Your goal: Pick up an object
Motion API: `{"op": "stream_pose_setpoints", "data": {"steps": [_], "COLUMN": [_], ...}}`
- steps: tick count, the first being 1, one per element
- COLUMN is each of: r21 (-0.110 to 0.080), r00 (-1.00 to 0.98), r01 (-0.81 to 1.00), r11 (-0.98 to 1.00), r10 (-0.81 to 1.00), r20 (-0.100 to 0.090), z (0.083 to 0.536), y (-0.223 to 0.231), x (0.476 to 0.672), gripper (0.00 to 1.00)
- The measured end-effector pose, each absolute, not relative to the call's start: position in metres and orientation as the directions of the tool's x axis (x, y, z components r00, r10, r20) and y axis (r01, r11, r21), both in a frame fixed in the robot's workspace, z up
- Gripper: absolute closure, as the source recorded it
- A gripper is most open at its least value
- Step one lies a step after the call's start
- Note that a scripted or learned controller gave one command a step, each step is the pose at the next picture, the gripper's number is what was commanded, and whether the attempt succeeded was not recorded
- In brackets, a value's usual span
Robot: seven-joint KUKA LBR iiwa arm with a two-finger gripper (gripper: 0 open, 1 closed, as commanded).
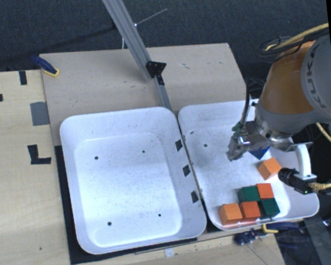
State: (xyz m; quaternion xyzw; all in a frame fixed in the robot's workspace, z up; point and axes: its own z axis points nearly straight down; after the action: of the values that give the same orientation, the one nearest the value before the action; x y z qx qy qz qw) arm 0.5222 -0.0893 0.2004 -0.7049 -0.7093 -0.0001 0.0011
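Tool [238, 148] above right bin [209, 121]

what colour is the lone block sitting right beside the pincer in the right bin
Orange; the lone block shows best in the camera view, just right of the pincer.

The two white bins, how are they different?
The right bin has little blocks in it, orange and green ones gathered near its front edge; the left bin shows just its bare speckled floor. The gripper hangs over the right bin, not over the left bin. Both are shallow, white, and sit side by side.
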Motion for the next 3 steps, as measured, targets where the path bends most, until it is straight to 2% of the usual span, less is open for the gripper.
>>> {"op": "stream_pose_setpoints", "data": {"steps": [1,2,3], "r21": [0.0,0.0,-0.001], "r00": [-0.008,-0.006,-0.007], "r01": [1.0,1.0,1.0], "r11": [0.008,0.006,0.007], "r10": [1.0,1.0,1.0], "r20": [0.002,0.001,0.002], "z": [0.21,0.212,0.218], "y": [-0.034,0.003,0.048], "x": [0.553,0.58,0.595], "gripper": [1.0,1.0,1.0]}}
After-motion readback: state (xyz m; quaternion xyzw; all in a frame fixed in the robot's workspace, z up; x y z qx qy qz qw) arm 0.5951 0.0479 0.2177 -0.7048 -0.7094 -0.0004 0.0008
